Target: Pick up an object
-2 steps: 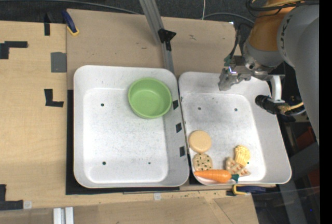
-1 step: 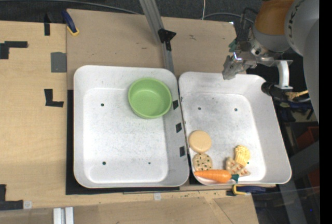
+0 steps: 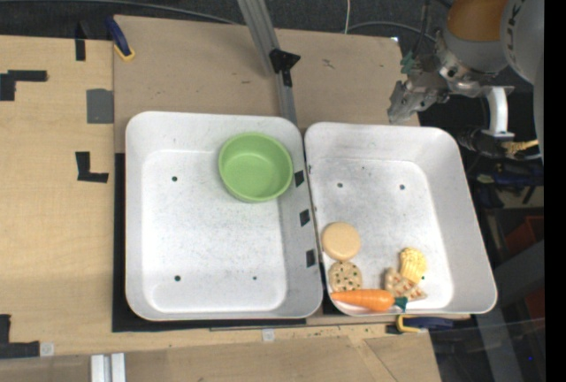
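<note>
No legible text, labels, brands or numbers anywhere. Checked both white bins (image 3: pixel 150 283), the bench (image 3: pixel 53 221) and the arm (image 3: pixel 495 9) (black tape marks on the bench's left side are plain shapes, not characters).

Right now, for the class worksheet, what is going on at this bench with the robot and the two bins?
A grey and orange robot arm reaches in from the right, with its gripper hanging above the far edge of the right bin, not touching any object. A green bowl sits in the left bin. In the right bin's near corner lie a round tan cookie, a dotted biscuit, a toy carrot and a yellow corn piece. Nothing has been picked up yet.
</note>
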